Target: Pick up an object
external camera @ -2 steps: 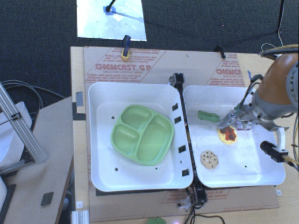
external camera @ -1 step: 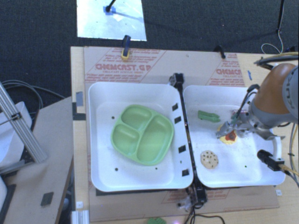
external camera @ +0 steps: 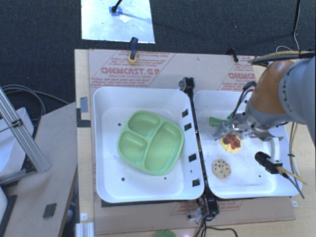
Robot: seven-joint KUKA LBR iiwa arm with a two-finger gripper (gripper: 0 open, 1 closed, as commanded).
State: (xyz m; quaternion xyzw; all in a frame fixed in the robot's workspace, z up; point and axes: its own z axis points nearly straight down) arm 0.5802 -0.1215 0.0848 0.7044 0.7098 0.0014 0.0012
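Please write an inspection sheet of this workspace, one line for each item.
Surface: two white bins, left bin and right bin, side by side on a bench.
Job's things: cookie, red and yellow toy food, green piece, all in the right bin.
Clutter: green divided plate in the left bin.
Hand: hand low over the toy food; finger state unclear.
Cables: cables at left.
Surroundings: dark floor, metal sheet beyond the bench.
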